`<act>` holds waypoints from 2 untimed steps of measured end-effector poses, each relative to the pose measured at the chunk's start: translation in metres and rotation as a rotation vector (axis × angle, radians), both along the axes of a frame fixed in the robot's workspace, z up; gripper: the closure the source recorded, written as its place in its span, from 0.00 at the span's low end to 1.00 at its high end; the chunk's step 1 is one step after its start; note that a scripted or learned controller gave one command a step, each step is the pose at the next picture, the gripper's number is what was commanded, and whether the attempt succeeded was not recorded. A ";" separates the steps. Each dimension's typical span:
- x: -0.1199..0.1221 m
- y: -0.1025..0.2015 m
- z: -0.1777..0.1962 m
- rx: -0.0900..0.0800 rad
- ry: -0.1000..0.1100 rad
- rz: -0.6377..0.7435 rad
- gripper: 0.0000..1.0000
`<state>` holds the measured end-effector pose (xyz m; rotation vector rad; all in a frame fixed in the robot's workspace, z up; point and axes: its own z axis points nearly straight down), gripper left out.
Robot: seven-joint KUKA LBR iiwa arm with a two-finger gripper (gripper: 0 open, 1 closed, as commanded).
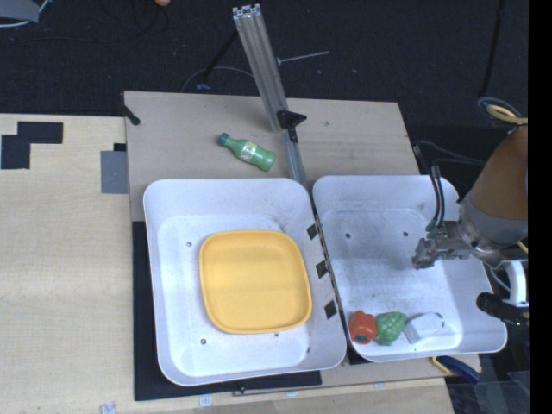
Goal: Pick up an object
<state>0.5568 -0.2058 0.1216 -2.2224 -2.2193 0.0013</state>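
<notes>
Nearest my camera, along the front wall of the right bin (379, 198), three small things sit in a row: a red toy pepper (362, 325), a green bumpy toy (391, 327) touching its 3 o'clock side, and a white block (424, 326) just beside that, further toward 3 o'clock. Any of them could be the object I am meant to pick up, and all three rest on the bin floor, untouched.

From my remote seat I see the arm (502, 188) entering from 3 o'clock, its orange band above the grey wrist. Its gripper (426, 256) hangs over the right side of the right bin, at about 12 o'clock from the white block and well apart from the row of toys. I cannot tell whether the pincer is apart or together; it is dark and small against the bin, and I see nothing between its tips.

At 9 o'clock from that bin lies the left bin (164, 222), holding a square yellow plate (255, 280) flat in its middle. Beyond it, at 12 o'clock, a small green bottle (247, 151) lies on its side on the bench (345, 136), near a slanted metal rail (267, 63).
</notes>
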 end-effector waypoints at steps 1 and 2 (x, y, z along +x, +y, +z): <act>0.006 -0.006 0.058 -0.001 -0.005 0.000 1.00; 0.009 -0.005 0.101 -0.001 -0.004 0.001 1.00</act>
